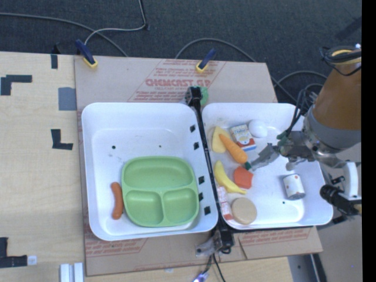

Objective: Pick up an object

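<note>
The gripper [254,162] is positioned low in the right bin [305,215], reaching in from the right. Its dark fingers [263,155] point left; whether they are spread or closed cannot be determined. The fingertip area lies just beside the carrot [233,148] and directly above the red block [243,177]; nothing is visibly held. A banana [226,180], egg [257,128] and small can [293,185] lie nearby. The left bin [100,122] contains a green divided plate [158,190] and a sausage [117,200].

End effector [254,162] over right bin [305,213], beside carrot [233,149], tomato [243,177]
</note>
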Controlling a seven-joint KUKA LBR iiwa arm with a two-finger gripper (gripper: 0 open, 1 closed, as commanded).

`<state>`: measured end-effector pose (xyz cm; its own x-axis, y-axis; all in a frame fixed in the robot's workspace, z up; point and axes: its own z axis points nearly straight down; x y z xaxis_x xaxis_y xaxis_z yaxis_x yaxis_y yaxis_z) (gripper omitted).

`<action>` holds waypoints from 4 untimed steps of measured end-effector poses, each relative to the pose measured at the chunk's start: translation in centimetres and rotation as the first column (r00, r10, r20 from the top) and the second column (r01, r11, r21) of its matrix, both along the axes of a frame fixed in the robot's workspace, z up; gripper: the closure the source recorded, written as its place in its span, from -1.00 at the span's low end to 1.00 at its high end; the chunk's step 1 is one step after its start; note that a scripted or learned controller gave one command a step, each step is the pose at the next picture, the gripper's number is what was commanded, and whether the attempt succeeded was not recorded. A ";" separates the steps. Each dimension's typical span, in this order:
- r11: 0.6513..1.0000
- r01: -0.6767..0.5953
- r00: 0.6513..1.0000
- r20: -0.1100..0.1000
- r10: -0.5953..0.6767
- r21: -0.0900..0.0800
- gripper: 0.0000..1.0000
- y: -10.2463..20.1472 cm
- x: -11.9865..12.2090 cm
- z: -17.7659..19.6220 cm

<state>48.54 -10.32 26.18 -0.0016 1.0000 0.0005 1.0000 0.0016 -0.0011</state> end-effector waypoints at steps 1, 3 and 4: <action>1.000 0.000 1.000 -0.002 0.000 0.000 -1.00 3.5 5.7 -7.8; 1.000 0.000 1.000 0.005 0.000 -0.002 -1.00 0.6 11.9 -17.6; 1.000 0.000 1.000 0.005 0.000 -0.003 1.00 0.6 11.9 -16.6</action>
<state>60.47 -9.73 9.59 -0.0013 1.0000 -0.0021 1.0000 0.0013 0.0036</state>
